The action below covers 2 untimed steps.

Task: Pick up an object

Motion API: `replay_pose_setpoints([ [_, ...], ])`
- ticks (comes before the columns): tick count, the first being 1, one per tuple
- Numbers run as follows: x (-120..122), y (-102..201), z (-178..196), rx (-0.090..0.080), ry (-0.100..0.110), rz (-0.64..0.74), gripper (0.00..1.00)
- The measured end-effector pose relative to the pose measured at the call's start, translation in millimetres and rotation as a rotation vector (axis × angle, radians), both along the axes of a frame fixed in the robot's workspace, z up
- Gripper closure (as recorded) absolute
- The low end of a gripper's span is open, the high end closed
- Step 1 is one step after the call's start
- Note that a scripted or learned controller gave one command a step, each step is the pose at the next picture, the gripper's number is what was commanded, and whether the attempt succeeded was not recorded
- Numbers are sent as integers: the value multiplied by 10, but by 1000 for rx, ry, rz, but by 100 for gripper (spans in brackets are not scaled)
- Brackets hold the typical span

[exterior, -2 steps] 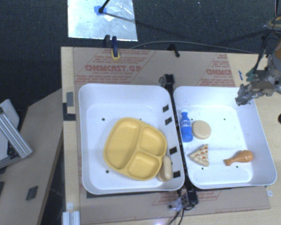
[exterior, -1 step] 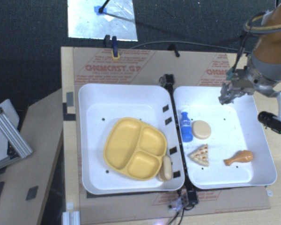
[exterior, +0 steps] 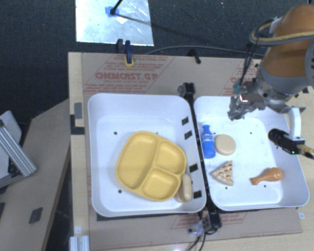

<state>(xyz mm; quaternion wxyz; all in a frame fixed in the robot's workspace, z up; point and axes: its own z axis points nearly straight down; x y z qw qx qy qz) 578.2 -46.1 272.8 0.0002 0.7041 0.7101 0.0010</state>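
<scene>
Overhead view of the bench (exterior: pixel 78 156) with two shallow white bins side by side. The left bin (exterior: pixel 107 119), at centre frame, holds a yellow divided plate (exterior: pixel 152 165) and a small pale bread roll (exterior: pixel 186 187) touching the plate's lower right edge. The right bin (exterior: pixel 282 192) holds the candidate objects: a blue bottle (exterior: pixel 208 140) lying just beside the dividing wall, a round beige bun (exterior: pixel 225 144) touching the bottle's right side, a pizza slice (exterior: pixel 223 172) below them, and a drumstick (exterior: pixel 267 176) toward the lower right. The gripper (exterior: pixel 239 107) hangs over the upper part of the right bin, above and to the right of the bottle and bun and apart from both. Whether the jaws are spread or pressed together cannot be told at this resolution; nothing is seen between them. No object appears to have been picked yet. Probable risks from here: a straight descent would meet bare bin floor, since no object lies directly beneath; an approach to the bottle could strike the dividing wall; and because bottle and bun touch, closing on one could shove the other aside or catch both.
</scene>
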Motion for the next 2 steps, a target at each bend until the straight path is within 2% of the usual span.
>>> replay_pose_setpoints([
  [2, 54, 1080, -377, 1, 2, 1, 100],
])
